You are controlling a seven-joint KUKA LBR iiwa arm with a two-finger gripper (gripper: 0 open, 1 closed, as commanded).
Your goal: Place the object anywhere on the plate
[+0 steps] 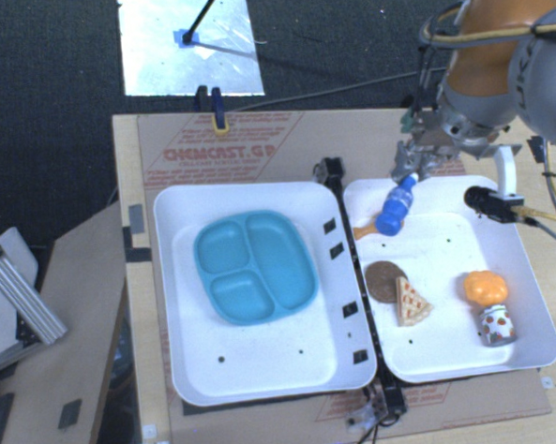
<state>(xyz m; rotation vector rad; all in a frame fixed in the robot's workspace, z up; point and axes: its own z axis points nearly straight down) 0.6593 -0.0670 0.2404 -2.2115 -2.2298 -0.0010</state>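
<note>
A light blue plate (255, 265) with three compartments lies in the left bin (188, 363). My gripper (412, 172) is over the back left corner of the right bin (534, 341), shut on the white-capped top of a blue bottle (394, 210). The bottle hangs tilted down and to the left from the fingers, above the bin floor, about a bottle's length to the right of the divider between the bins.
The right bin also holds a tan wooden piece (364, 230) just under the bottle, a brown round cookie (383, 279), a pizza slice (413, 302), an orange fruit (485, 287) and a small spotted cup (496, 326). A black clip strip (346, 259) runs between the bins.
</note>
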